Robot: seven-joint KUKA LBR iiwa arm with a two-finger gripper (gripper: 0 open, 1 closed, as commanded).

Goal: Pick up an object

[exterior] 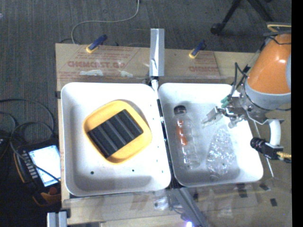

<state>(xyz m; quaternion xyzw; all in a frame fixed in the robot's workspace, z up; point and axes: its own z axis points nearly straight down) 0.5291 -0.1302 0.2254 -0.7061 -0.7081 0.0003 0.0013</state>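
We take the clear plastic bottle [185, 136] as the likeliest target. It lies on its side in the right bin [246, 171], dark cap toward the far wall, with an orange band near its middle. It looks light and thin-walled, so a hard squeeze may buckle it, and its smooth round body could roll or slip. We would close across the middle of the barrel, at right angles to its length.

Just beside it, nearer the arm, lies a crumpled clear plastic piece [220, 150]. It is perhaps a bag or a crushed container; the glare leaves us unsure. It seems soft and weightless, best pinched at a raised fold.

The left bin [75, 174] holds a yellow tray with a black ribbed insert [117, 130], broad, stiff and hard to span.

The end effector [217, 115] hangs over the right bin's far side with its fingers spread and nothing between them.
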